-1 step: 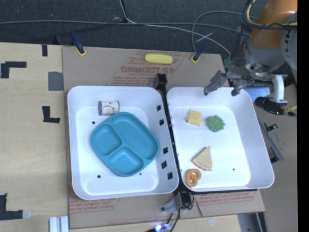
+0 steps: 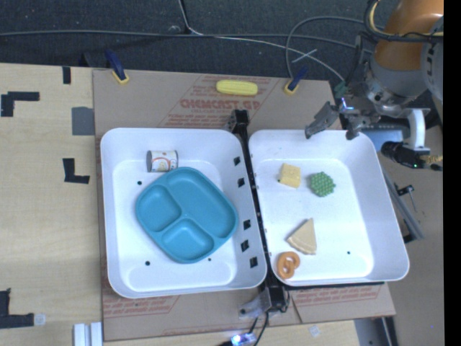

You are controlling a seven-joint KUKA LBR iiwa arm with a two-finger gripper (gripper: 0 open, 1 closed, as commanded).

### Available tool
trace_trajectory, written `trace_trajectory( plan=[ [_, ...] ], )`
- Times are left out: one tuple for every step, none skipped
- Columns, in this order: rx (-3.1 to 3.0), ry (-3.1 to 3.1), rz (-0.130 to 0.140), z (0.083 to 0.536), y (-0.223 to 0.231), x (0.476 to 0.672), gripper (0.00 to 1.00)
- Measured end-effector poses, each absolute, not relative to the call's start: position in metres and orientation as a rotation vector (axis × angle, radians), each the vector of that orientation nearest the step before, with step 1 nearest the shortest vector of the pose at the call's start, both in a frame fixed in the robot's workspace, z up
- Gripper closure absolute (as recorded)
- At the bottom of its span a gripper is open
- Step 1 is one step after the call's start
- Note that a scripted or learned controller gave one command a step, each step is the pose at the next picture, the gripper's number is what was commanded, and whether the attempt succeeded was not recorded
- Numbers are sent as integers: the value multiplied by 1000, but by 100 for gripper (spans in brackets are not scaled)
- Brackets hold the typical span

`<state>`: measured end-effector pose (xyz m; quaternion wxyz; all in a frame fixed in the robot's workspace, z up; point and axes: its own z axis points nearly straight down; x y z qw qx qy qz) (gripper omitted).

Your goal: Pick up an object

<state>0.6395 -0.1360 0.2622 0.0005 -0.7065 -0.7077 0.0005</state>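
The right bin (image 2: 374, 193) holds a yellow cheese-like block (image 2: 290, 175), a green bumpy ball (image 2: 322, 184), a tan wedge (image 2: 304, 236) and an orange pretzel (image 2: 288, 264). My gripper (image 2: 333, 125) hangs above the bin's back right rim, raised clear of the objects. Its two dark fingers are spread apart with nothing between them. The green ball is the nearest object, below and a little left of the fingers.
The left bin (image 2: 119, 215) bears a blue divided plate (image 2: 186, 213) and a small can lying on its side (image 2: 162, 161). A yellow banana-like toy (image 2: 236, 88) lies on the cardboard behind the bins. Cables run across the back.
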Motion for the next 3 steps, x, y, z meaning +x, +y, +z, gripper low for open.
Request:
trace_trajectory(
  plan=[
    [-2218, -2222, 5, 213, -130, 646, 0],
    [-2217, -2220, 8, 149, -130, 648, 0],
    [-2217, -2223, 6, 87, -129, 653, 0]
  ],
)
